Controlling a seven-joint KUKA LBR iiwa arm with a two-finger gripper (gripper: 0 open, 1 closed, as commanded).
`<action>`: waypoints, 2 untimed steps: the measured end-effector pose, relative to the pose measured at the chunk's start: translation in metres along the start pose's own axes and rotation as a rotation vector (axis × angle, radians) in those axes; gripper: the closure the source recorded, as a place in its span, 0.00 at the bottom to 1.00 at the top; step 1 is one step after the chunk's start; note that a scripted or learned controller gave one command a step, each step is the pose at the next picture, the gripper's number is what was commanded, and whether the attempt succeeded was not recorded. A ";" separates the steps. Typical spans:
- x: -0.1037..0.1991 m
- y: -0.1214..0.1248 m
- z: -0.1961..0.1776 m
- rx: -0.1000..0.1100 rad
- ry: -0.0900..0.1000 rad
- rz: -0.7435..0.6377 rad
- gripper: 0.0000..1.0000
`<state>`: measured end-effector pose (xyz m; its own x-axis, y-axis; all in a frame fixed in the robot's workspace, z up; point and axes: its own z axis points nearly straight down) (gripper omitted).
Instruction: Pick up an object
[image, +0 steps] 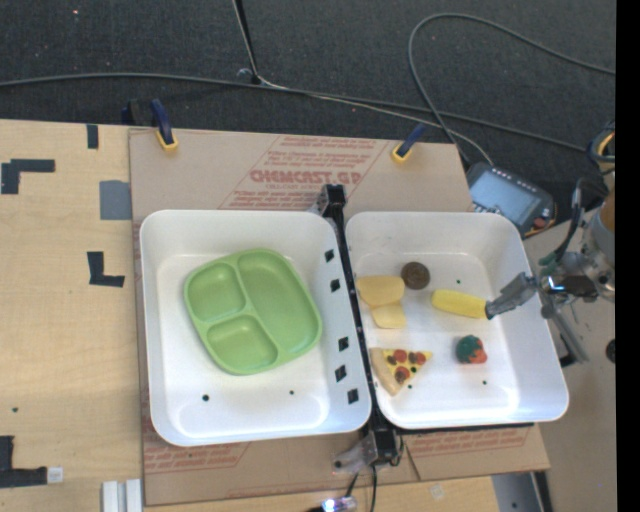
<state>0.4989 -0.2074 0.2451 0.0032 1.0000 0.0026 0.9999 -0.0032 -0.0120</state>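
Over on the right bin (520, 400), the gripper (497, 304) sits right at the end of the yellow corn-like piece (459, 303); can't tell if it's clenched or released, too small to make out. Same bin has a brown cookie (415, 274), two pale yellow slices (382, 298), a pizza slice (398, 366) and a green-red bit (470, 349). Left bin (160, 300) holds a green divided plate (251, 311).

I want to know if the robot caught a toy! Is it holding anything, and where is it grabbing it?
Nothing is held. The gripper sits at the right bin's right edge, its tip near the end of the yellow corn, with no toy between its fingers.
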 end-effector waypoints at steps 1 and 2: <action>0.000 0.002 -0.006 -0.011 -0.003 -0.004 0.00; -0.003 0.004 0.038 -0.008 -0.003 -0.004 0.00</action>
<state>0.5027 -0.2100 0.2073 -0.0003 1.0000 -0.0001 1.0000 0.0003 -0.0040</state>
